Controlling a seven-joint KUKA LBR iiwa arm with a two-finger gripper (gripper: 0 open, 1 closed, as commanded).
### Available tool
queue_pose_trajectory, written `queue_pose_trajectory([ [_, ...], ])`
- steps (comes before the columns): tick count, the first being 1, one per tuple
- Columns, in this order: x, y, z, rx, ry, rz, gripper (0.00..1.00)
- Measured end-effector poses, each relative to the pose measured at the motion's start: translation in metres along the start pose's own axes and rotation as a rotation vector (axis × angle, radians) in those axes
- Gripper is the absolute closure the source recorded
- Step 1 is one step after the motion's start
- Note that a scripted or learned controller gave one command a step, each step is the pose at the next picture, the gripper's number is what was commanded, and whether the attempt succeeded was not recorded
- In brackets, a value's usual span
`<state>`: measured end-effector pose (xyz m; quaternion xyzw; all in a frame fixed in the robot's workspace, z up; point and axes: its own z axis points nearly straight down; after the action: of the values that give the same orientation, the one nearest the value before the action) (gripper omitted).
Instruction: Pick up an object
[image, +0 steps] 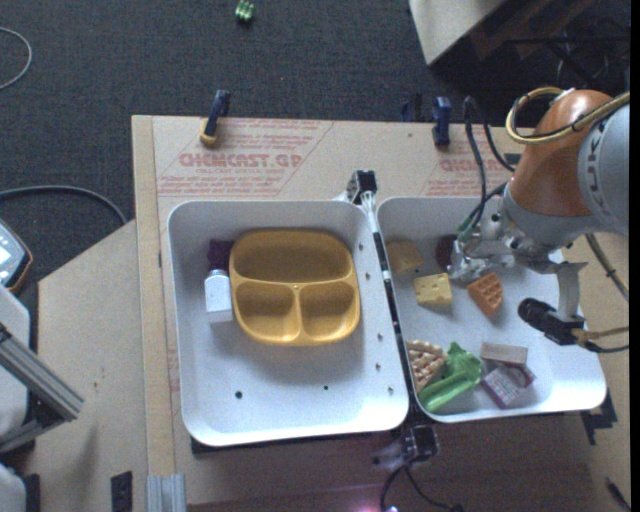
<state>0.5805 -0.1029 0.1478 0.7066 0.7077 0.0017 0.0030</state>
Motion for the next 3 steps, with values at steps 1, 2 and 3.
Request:
queue_pose_trajectory([
  [1, 0.009, 0.007, -0.051, -0.001, 0.0, -0.001, 1.0],
  [2, 0.009, 0.008, -0.079, 0.001, 0.0, 0.0, 1.0],
  [3, 0.056, 0.01, -0.083, 0.003, 0.003, -0.004, 1.0],
])
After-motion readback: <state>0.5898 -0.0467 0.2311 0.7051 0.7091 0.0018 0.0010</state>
